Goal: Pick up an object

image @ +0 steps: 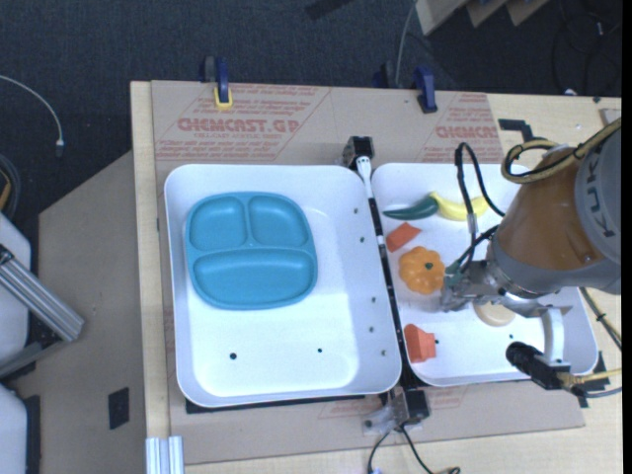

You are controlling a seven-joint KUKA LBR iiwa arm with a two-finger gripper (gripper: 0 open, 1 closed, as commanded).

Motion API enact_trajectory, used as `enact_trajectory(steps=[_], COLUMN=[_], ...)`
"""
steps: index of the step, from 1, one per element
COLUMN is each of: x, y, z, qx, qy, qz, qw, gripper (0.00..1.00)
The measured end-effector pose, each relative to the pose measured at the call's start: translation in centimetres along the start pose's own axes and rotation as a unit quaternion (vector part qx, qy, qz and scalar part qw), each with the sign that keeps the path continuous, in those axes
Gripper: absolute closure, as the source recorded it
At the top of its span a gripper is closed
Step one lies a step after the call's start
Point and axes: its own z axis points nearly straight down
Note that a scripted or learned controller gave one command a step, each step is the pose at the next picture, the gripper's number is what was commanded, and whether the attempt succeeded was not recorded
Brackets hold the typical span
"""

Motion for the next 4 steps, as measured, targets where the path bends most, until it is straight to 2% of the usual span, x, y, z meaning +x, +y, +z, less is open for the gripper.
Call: enact_trajectory(steps=[1,2,3,4], x=[0.2,0.1,0.1,4.8], y=[-0.3,0.9,1.1,2.5], z=[-4.3,-9.4,-13.7,-14.2], qx=[0.002,0.001,0.001,0.003], qy=[0.002,0.001,0.001,0.003], qz=[-0.002,-0.002,-0.002,-0.004], qw=[1.0,1.0,1.0,1.0], gripper=[1.0,1.0,1.0,1.0])
